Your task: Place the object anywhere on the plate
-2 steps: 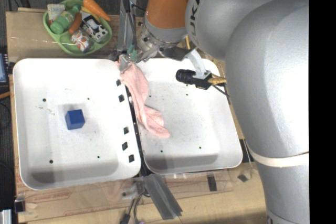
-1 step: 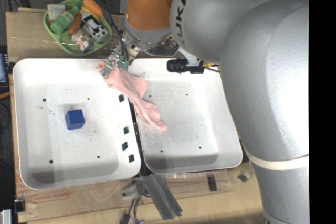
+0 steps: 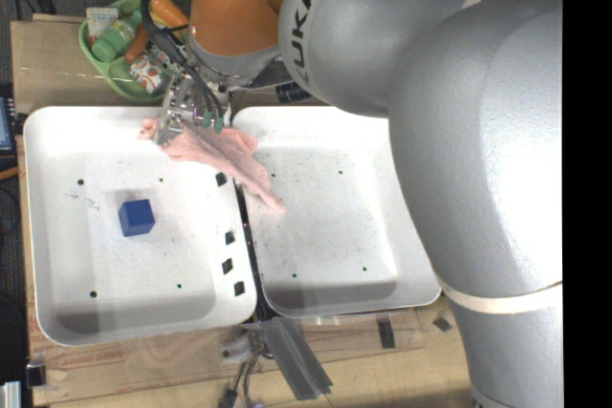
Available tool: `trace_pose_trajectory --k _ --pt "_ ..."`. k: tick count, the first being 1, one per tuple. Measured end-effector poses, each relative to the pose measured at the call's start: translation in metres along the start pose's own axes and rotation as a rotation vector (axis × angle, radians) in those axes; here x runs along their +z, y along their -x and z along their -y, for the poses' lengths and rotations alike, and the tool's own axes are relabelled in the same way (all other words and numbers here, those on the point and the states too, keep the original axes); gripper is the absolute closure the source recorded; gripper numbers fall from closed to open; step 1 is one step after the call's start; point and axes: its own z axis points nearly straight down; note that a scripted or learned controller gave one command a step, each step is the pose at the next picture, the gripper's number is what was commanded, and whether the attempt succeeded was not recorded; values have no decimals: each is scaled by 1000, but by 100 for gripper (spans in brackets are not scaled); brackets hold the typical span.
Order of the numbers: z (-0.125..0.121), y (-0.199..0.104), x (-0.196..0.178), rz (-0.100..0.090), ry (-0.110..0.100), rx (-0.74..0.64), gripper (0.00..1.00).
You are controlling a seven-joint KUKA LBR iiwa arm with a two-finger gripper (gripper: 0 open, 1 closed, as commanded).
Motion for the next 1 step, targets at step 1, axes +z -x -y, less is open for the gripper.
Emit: trace_pose_trajectory --k 1 --pt "-49 -7 -11 2 1 -211 100"
